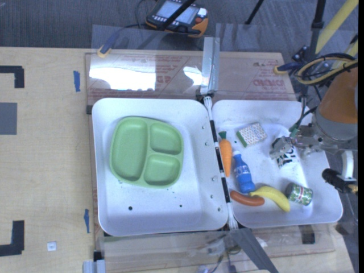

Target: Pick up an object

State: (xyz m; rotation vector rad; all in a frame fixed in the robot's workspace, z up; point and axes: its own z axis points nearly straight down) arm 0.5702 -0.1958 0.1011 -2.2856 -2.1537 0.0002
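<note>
Camera view, looking down at a slant. I see two white bins side by side on the bench. The left bin [114,209] holds a green divided plate [147,151] set toward its upper left; a wide strip of bare floor runs along the near edge and the right wall of that bin.

The right bin [327,209] is crowded along its left wall. A carrot [226,155] lies lengthwise just beside that wall, with a blue bottle [243,174] touching or nearly touching its right side. Below them a red sausage [246,198] sits at the near left corner, and a banana [272,195] overlaps its right end. A small green can [299,194] lies just right of the banana, near the front rim. A speckled green packet [252,133] lies alone in the upper middle. Open floor remains along the far wall and in the middle of the bin between packet and banana.

The arm comes in from the right, orange band high over the bin's right rim. The gripper [283,148] hangs low over the right half of the bin, pointing left. A white object with black markings [286,157] sits right at its tip. I cannot tell whether the claw is spread or pinching it; the fingers blur into cables and the object.
</note>
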